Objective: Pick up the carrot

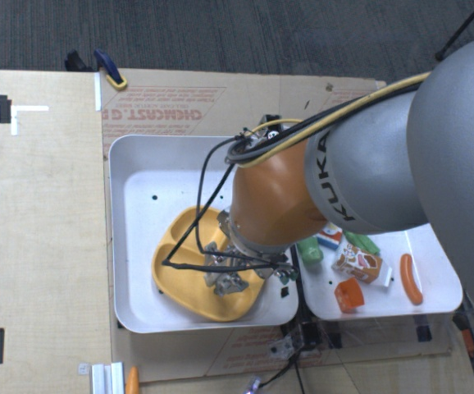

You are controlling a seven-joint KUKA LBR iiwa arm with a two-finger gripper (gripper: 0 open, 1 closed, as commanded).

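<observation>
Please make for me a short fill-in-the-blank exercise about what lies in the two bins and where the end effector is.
1. The end effector is above the ___ bin.
2. Under it lies a ___ plate.
3. The carrot lies in the ___ bin.
4. The arm's band above the wrist is ___.

Missing words: left; yellow; right; orange

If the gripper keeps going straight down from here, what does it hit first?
Most likely the yellow plate in the left bin: the gripper hangs right over it. Height above it is unclear from this angle.
</observation>
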